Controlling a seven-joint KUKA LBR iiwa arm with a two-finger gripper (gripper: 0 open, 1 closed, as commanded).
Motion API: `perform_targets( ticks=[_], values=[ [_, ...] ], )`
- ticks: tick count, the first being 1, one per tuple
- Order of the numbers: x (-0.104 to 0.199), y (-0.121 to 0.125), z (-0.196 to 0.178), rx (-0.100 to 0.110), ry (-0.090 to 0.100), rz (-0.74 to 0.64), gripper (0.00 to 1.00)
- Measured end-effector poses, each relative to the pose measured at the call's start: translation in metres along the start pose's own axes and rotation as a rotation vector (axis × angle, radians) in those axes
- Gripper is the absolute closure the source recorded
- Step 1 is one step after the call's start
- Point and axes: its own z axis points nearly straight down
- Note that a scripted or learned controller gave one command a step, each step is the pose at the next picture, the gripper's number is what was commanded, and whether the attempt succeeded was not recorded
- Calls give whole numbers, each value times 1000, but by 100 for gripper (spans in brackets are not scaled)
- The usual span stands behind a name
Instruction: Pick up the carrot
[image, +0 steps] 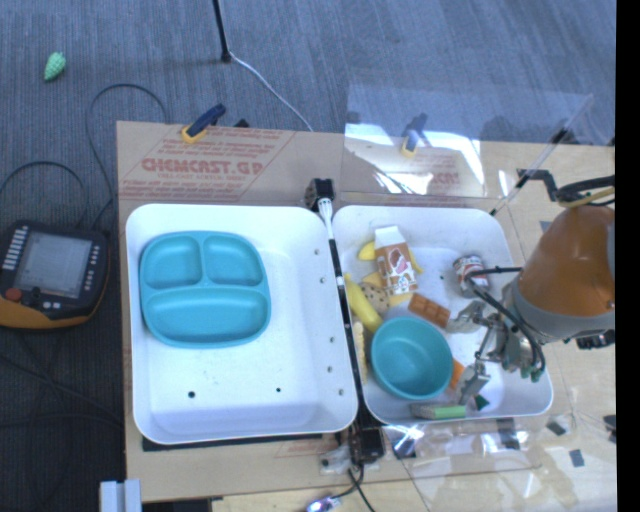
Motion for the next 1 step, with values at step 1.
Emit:
perform_targets(
  ticks=[1],
  values=[
    [-87,28,-184,2,-13,-87,0]
  ],
)
